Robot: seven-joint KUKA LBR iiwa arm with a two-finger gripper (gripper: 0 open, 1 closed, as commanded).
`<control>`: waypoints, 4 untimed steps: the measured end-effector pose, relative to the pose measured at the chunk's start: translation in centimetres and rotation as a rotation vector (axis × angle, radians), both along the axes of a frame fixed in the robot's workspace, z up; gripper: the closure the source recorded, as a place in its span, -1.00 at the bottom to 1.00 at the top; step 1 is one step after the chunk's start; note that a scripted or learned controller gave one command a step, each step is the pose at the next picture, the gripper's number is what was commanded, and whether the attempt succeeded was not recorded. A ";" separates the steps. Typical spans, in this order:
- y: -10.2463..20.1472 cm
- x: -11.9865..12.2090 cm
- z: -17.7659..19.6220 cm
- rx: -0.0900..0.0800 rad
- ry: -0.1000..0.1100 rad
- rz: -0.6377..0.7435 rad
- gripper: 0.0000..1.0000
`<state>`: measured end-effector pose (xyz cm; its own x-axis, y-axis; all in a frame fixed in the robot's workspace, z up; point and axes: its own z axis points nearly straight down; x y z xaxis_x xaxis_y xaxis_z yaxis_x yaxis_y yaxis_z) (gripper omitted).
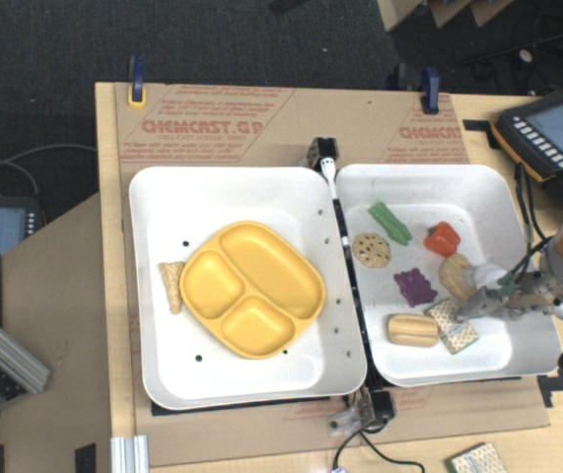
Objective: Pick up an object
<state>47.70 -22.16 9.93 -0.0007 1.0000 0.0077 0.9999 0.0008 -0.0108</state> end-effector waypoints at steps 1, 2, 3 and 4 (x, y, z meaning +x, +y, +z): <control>5.6 7.9 -1.5 -0.009 -0.017 0.008 -1.00; 9.5 13.7 -1.4 -0.008 -0.016 0.006 -1.00; 9.2 13.6 -0.1 -0.011 -0.019 0.002 1.00; 9.2 13.5 -0.2 -0.011 -0.017 0.002 -1.00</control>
<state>61.25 -12.97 9.70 -0.0028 1.0000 -0.0029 1.0000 0.0028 0.0060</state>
